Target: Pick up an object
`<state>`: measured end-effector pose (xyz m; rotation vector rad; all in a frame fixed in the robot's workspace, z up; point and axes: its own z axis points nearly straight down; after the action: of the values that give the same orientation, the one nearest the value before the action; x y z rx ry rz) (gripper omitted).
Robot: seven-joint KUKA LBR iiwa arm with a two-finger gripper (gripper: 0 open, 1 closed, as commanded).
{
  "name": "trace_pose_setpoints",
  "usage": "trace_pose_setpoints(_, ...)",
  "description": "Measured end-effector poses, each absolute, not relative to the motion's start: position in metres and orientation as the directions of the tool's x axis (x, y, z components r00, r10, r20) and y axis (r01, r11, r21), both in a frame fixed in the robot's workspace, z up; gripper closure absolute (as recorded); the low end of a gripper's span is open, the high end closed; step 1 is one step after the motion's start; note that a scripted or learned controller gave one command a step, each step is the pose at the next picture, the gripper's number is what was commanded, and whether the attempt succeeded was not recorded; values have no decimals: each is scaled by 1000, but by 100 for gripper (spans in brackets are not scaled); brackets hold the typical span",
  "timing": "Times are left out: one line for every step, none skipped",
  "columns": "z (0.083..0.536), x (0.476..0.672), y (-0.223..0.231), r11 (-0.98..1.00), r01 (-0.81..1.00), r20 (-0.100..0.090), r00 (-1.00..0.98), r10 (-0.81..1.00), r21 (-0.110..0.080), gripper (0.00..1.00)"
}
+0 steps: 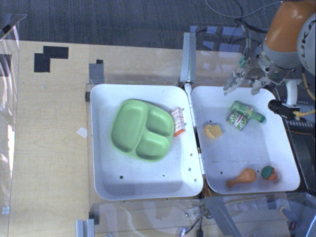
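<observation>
I saw my metal two-finger gripper [244, 83] spread wide and holding nothing above the right white bin's [284, 132] far edge, so I guessed the next move was dropping onto the green plastic bottle [242, 114].

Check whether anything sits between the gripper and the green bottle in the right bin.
Nothing visible does. The gripper hangs over the right bin's far edge, and the green bottle lies just in front of it on bare bin floor. The yellow piece lies off to the side.
</observation>
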<state>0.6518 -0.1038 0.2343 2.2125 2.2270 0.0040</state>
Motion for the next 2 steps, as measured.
trace_pose_setpoints(124, 640, -160, 118, 993, -3, -118, 993, 10, 0)
trace_pose_setpoints(108, 641, -163, 132, 990, -25, -131, 991, 42, 0)
